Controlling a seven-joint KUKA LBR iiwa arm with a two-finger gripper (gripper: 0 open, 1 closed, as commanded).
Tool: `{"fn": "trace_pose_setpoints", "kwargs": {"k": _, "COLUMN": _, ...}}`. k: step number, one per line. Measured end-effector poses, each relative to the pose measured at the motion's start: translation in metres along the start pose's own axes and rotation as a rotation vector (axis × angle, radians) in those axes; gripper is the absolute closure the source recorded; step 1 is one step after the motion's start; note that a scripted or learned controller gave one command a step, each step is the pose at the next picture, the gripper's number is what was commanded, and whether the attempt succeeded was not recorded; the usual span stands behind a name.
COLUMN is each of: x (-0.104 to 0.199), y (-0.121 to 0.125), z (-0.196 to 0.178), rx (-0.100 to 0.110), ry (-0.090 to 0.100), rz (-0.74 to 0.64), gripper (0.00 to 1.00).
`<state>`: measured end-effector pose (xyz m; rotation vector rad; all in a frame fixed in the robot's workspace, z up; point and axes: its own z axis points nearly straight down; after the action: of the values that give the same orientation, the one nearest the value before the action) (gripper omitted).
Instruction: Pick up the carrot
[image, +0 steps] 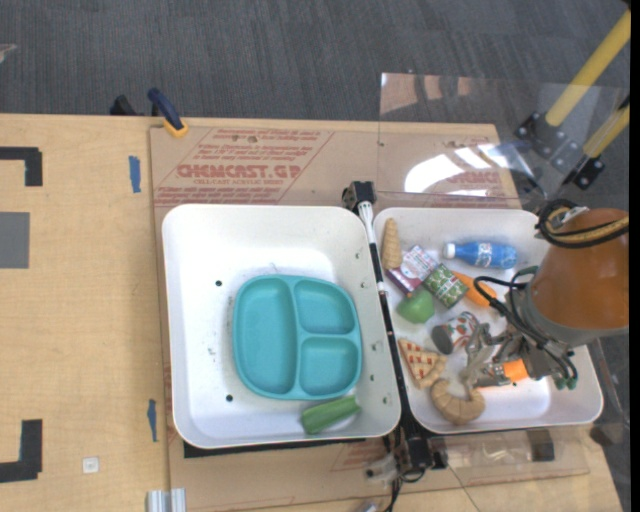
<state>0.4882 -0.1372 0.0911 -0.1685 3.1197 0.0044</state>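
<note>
Orange carrot (468, 287), likely light, stiff plastic and a bit slick, lies mid right bin (590, 410), just under the bottle (482, 254). Grip mid-body. My tool (487, 362) state: can't tell.

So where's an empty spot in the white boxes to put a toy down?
The left bin has bare floor above the teal tray, toward the back wall, and a strip along its left side. The green pickle takes the front edge. The right bin is crowded: corn, bottle, carrot, croissant and the gripper.
</note>
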Motion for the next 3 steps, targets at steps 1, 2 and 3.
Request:
{"fn": "trace_pose_setpoints", "kwargs": {"k": 1, "x": -0.007, "y": -0.009, "z": 0.000, "rx": 0.000, "ry": -0.004, "rz": -0.351, "gripper": 1.00}}
{"fn": "trace_pose_setpoints", "kwargs": {"k": 2, "x": -0.011, "y": -0.008, "z": -0.011, "rx": 0.001, "ry": -0.015, "rz": -0.348, "gripper": 1.00}}
{"fn": "trace_pose_setpoints", "kwargs": {"k": 3, "x": -0.111, "y": 0.011, "z": -0.086, "rx": 0.002, "ry": 0.001, "rz": -0.245, "gripper": 1.00}}
